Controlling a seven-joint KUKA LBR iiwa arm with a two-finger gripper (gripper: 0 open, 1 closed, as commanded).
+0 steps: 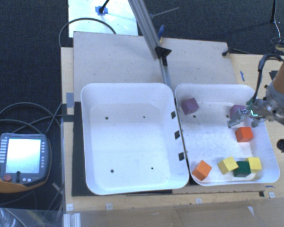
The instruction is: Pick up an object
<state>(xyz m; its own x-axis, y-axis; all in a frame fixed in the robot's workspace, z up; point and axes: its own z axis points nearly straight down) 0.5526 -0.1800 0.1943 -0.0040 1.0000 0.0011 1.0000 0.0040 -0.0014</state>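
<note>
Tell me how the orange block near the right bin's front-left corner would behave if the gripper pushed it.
The orange block looks like a rigid cube with flat faces, so it would probably slide, not roll. The right bin floor looks smooth, so it may skid easily. The bin's front wall is close, so a push that way would likely wedge it.

Slanted overhead view of both bins [132, 91]

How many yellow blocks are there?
2. One yellow block sits near the right bin's front edge; the other yellow block is further right, beside the green block.
</note>
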